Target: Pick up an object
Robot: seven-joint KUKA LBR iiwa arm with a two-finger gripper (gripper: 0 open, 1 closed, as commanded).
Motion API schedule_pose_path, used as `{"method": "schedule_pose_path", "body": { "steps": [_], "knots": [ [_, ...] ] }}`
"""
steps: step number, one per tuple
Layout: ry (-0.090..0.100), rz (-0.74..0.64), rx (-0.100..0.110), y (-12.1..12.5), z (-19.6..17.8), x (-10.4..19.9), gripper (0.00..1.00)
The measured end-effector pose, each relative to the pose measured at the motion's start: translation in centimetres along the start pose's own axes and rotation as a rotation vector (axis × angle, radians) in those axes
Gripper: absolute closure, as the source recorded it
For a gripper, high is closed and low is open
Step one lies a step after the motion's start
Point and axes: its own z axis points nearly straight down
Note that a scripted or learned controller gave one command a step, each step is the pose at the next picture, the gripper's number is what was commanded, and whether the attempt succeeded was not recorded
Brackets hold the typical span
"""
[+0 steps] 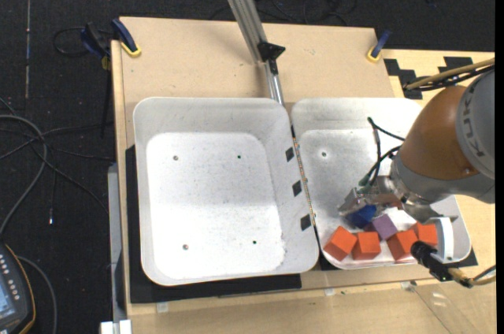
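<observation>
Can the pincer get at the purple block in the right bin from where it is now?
Probably yes: the pincer hangs just over the purple block, whose top shows bare, though orange blocks crowd its near side.

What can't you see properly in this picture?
- End effector: in the camera view the arm's wrist covers it, so open or shut is unclear.
- Blue block: partly under the end effector.
- Right bin: its far side is hidden by the arm.
- Purple block: small, shape unclear.
</observation>
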Motion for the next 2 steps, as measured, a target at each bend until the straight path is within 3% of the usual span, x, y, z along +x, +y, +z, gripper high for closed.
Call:
{"method": "schedule_pose_path", "body": {
  "steps": [1, 2],
  "knots": [
    [0.005, -0.011, 0.004, 2.0, -8.2, 10.3, 1.0],
    [0.001, -0.005, 0.005, 12.6, -10.1, 14.4, 1.0]
  ]
}}
